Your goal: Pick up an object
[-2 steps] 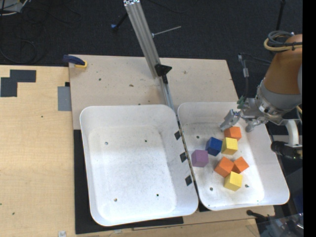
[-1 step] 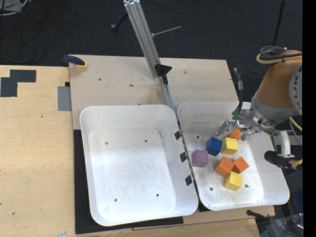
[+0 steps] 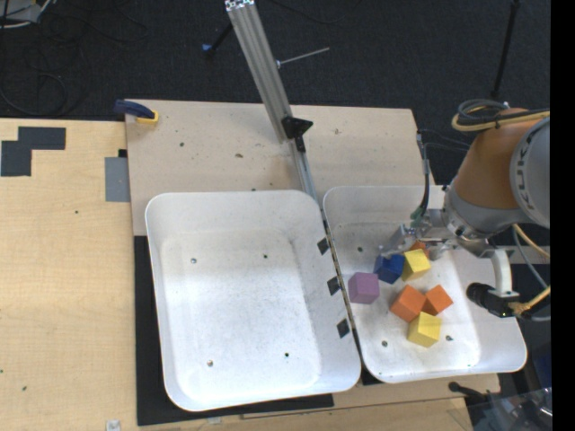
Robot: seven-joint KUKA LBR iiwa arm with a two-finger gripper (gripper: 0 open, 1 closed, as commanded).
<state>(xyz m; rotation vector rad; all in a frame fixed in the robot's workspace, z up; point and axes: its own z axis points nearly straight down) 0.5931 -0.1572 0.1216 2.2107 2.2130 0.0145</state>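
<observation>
Hidden and cut-off parts around the right bin

The gripper (image 3: 415, 238) sits under the wrist at 3 o'clock, and its fingertips blur into metal clutter, so their spacing is unreadable. The arm (image 3: 503, 173) is cut by the right edge. The blue cube (image 3: 390, 268) is partly covered by the yellow cube (image 3: 417, 262) beside it. The right bin (image 3: 386, 206) has its 3 o'clock rim hidden behind the arm.

A robotics lab: bench (image 3: 269, 142), white bins (image 3: 180, 232), floor cables (image 3: 27, 7).
</observation>
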